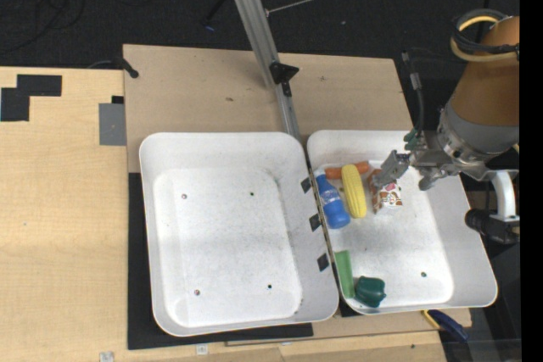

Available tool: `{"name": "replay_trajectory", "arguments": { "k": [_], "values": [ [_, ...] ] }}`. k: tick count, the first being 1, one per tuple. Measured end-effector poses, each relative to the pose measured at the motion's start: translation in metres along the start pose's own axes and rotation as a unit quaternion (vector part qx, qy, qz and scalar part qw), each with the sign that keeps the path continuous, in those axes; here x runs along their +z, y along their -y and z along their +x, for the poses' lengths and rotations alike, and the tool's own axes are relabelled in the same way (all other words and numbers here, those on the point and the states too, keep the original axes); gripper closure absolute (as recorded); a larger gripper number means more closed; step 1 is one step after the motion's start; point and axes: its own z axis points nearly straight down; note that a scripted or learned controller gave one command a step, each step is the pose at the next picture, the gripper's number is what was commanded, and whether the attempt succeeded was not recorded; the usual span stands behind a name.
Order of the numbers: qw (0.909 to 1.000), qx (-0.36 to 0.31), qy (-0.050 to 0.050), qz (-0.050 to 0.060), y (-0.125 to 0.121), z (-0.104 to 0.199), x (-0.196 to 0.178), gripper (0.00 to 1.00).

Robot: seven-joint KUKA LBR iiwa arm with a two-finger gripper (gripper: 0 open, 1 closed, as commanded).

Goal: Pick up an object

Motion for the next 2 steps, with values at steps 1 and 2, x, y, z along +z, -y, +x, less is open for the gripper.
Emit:
{"name": "replay_trajectory", "arguments": {
  "k": [1,2],
  "values": [
    [1.0,0.002,0.0,0.0,0.0,-0.001,0.0,0.0],
    [1.0,0.001,0.0,0.003,0.003,0.008,0.061,0.0]
  ]
}}
